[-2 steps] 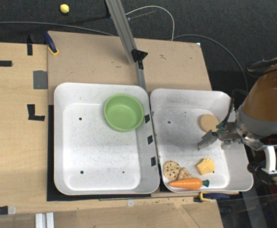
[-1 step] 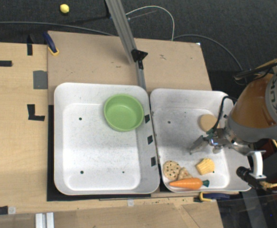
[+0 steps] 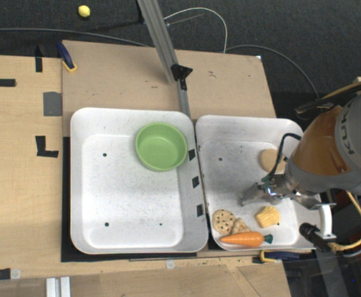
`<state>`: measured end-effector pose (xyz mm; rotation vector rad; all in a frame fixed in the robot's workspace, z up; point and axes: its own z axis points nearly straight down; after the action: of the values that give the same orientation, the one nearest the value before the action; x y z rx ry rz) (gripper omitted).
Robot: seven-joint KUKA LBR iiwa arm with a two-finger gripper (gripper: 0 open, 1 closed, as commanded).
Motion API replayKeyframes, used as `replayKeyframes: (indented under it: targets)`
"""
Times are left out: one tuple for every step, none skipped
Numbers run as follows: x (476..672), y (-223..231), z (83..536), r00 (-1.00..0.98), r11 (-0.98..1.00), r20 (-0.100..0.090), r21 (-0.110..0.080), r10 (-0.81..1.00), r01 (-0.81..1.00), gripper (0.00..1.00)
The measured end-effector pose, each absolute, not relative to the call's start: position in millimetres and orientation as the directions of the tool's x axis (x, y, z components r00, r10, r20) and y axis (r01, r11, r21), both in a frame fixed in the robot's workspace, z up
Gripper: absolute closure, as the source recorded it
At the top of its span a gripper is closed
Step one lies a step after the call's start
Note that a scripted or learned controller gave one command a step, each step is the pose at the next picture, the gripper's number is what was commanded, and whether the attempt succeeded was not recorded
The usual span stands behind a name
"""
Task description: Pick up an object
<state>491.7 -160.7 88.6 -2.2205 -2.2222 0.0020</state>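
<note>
Corn piece (image 3: 267, 216) lying in right bin (image 3: 230, 129), near front, just beside gripper (image 3: 254, 195). Carrot (image 3: 245, 240) and cookies (image 3: 224, 220) along front wall. Green bowl (image 3: 161, 146) in left bin (image 3: 88, 166). Finger spread: cannot tell. Nothing visibly held.

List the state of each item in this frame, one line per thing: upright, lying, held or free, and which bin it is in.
green bowl: upright, left bin, free.
carrot: lying flat, right bin, front edge, free.
cookie: flat, beside the carrot, free.
yellow piece: resting on the bin floor, free.
tan round item: partly hidden by the arm.
gripper: low over the right bin floor, holding nothing visible.
</note>
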Motion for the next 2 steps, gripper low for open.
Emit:
replayKeyframes:
  targets:
    - [491.7, -159.9, 99.4, -0.002, 0.002, 0.001, -0.002, 1.000, 1.000, 1.00]
    - [498.8, -160.3, 143.3, -0.002, 0.002, -0.001, 0.002, 1.000, 1.000, 1.00]
